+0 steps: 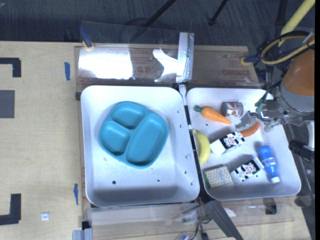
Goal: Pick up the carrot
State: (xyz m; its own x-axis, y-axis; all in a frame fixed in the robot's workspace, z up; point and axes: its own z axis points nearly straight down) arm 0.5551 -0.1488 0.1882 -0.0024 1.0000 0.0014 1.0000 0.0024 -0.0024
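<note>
The carrot [213,114] is orange with a green top at its left end. It lies on its side in the upper left part of the right bin [290,184]. My gripper [248,119] hangs over the same bin, to the right of the carrot and apart from it, just beside a small tin can [231,107]. A short orange-red piece [252,129] lies right under the gripper's tip. The carrot rests free on the bin floor.
A yellow banana [202,147], two cow-print cartons [228,141] [247,170], a blue bottle [268,163] and a tan speckled block [218,176] share the right bin. The left bin [100,184] holds a blue divided plate [133,133]. Cables hang at the upper right.
</note>
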